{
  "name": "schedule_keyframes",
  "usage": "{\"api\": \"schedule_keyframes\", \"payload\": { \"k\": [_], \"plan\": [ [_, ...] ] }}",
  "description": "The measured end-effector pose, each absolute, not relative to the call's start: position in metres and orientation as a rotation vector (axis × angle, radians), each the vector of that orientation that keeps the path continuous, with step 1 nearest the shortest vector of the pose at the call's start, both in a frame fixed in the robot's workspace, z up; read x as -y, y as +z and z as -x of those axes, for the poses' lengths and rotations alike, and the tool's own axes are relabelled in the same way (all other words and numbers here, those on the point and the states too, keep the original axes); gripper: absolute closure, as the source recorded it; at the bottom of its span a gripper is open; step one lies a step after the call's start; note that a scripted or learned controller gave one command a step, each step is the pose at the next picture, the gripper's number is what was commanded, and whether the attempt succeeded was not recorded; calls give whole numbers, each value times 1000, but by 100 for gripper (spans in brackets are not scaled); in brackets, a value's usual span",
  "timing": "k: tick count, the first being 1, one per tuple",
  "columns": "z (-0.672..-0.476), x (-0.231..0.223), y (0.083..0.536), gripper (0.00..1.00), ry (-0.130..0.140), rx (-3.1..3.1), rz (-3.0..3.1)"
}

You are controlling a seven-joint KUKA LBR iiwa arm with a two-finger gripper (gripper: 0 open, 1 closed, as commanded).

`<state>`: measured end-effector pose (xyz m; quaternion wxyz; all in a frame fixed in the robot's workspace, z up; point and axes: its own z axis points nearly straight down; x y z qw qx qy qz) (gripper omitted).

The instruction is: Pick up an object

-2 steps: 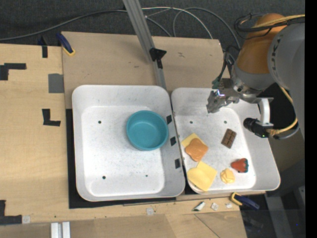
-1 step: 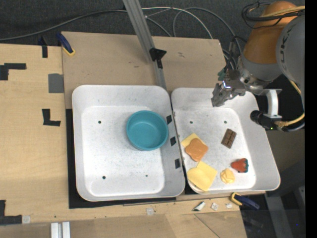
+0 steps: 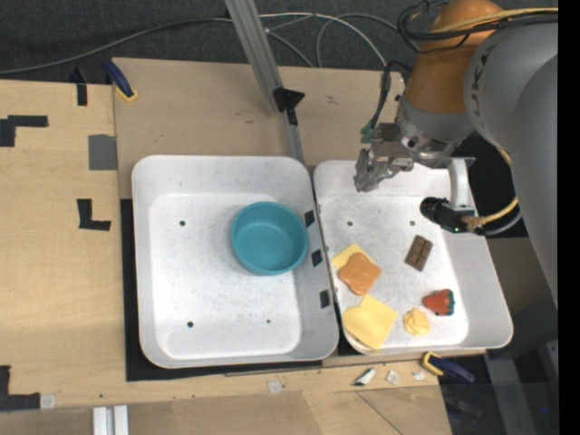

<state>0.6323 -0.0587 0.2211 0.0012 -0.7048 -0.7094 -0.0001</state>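
Note:
My gripper hangs over the far left corner of the right bin, with nothing seen between its fingers. Nearer the front of that bin lie an orange toast-like piece, a pale yellow slab, a brown chocolate bar, a small yellow lump and a red piece. All of them are well apart from the gripper. A blue bowl stands upright in the left bin.
A slanted metal post rises behind the bins. Cables run along the dark back of the bench. A black fitting with a yellow cable sits at the right bin's far right side. Blue-yellow clamps hold the board's corners.

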Motion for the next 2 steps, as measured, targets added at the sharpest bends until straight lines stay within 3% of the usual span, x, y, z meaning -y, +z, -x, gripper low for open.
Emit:
{"api": "schedule_keyframes", "payload": {
  "k": [2],
  "plan": [
    [-649, -52, 229, 100, -3, 2229, 2212]
  ]
}}
